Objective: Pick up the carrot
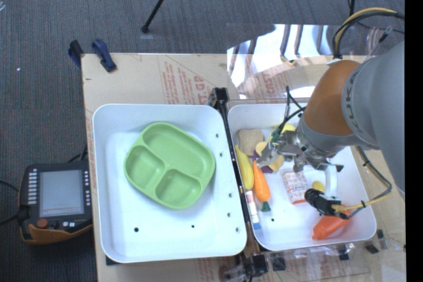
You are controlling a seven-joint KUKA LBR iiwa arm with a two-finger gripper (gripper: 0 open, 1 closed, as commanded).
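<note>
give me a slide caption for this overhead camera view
Arm's gripper above the carrot in the right bin; green plate left.

Two white bins (106, 142) are looking like smooth glossy plastic. In the left one, a matt green plastic plate (169, 165) is lying. Right of it, a smooth orange carrot (261, 185) is shining slightly.

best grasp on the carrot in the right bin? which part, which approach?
Probably the thick orange middle of the carrot, from straight above. It lies flat, long axis running up and down the camera view, green tip toward the near rim. Close across its width: a banana lies close on its left, a marker by its lower left, so descend narrowly. The gripper hangs above, slightly right.
</note>
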